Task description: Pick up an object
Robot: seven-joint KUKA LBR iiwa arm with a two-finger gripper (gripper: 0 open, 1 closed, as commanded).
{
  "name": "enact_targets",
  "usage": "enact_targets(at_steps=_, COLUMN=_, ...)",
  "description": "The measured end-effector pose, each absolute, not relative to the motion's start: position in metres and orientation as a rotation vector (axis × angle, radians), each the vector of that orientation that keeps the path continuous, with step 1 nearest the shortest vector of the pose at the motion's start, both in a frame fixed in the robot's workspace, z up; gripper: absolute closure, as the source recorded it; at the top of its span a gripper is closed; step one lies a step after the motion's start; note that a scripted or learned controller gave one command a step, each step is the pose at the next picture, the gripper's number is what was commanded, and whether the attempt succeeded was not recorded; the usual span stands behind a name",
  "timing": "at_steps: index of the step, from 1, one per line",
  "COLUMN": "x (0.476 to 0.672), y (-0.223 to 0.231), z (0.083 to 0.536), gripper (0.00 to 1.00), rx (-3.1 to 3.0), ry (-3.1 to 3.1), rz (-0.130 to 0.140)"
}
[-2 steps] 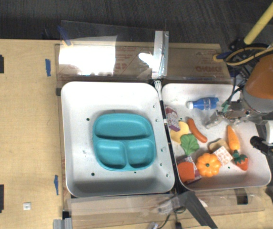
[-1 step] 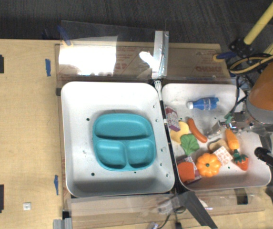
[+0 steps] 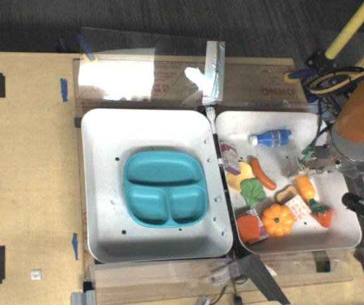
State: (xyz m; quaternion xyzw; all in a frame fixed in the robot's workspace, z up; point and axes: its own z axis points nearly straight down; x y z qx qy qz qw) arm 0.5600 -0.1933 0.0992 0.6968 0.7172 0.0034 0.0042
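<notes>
The grey arm [image 3: 357, 129] (orange band uppermost) leans in from the right over the right bin [image 3: 347, 237], wrist near the bin's upper right rim. Whether its jaws are apart or together cannot be told. Toys crowd that bin: a blue bottle [image 3: 271, 137], a pumpkin [image 3: 277, 220], a sausage [image 3: 262, 173]. The left bin [image 3: 99, 170] holds a teal divided tray [image 3: 166, 187].

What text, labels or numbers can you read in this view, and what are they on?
Nothing can be read reliably.
Clear panel behind the bins: faint reddish printing shows through, too blurred to read.
Blue bottle: label too small to read.
White packet with reddish print beside the toy pumpkin: too small to read.
Teal divided tray: no markings.
</notes>
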Motion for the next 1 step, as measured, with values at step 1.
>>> enact_targets(at_steps=1, x=0.5813, y=-0.1122, z=0.2318, gripper=1.00, rx=2.243, ry=2.186, rz=0.017)
